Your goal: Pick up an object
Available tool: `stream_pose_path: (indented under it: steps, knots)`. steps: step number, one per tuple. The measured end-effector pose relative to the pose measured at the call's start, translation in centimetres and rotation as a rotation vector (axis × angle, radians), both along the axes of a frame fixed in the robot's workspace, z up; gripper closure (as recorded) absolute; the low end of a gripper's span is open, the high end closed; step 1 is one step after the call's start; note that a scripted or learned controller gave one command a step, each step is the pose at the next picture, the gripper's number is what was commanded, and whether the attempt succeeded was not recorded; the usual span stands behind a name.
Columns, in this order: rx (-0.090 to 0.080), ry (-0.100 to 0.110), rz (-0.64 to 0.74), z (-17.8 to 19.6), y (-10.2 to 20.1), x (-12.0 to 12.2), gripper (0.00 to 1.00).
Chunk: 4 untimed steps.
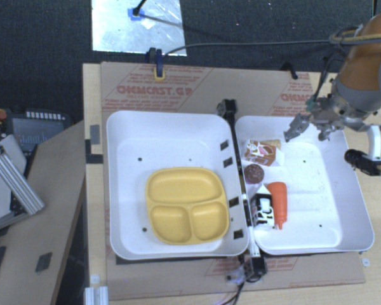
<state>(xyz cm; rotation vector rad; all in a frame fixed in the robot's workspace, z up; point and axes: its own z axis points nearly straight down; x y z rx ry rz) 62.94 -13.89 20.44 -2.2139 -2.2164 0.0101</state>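
In the right bin (343, 234), along its left side, lie a small brown-and-white bread-like packet (262, 151), a dark round disc (254, 173), an orange carrot-shaped piece (278, 203) and a black-and-white item (263, 210). My gripper (308, 131) hangs over the bin's back edge, to the right of and a little behind the packet. Its two fingers are spread open with nothing between them. The grey arm with its orange band (368, 49) comes in from the upper right.
The left bin (124, 145) holds a yellow divided plate (187, 204). A black divider with clips (236, 164) runs between the bins. A black fitting (362, 161) juts from the arm over the right bin's right rim.
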Motion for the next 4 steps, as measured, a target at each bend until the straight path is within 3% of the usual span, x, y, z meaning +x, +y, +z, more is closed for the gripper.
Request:
stream_pose_path:
  steps: [1, 3, 4]
  knots:
    - [-0.002, -0.012, 0.002, 0.7, 0.0, 0.3, 0.0]
    - [-0.002, -0.017, -0.001, -8.7, -0.1, -0.3, 0.0]
    - [-0.004, -0.028, 0.002, -9.7, -0.1, 0.2, 0.0]
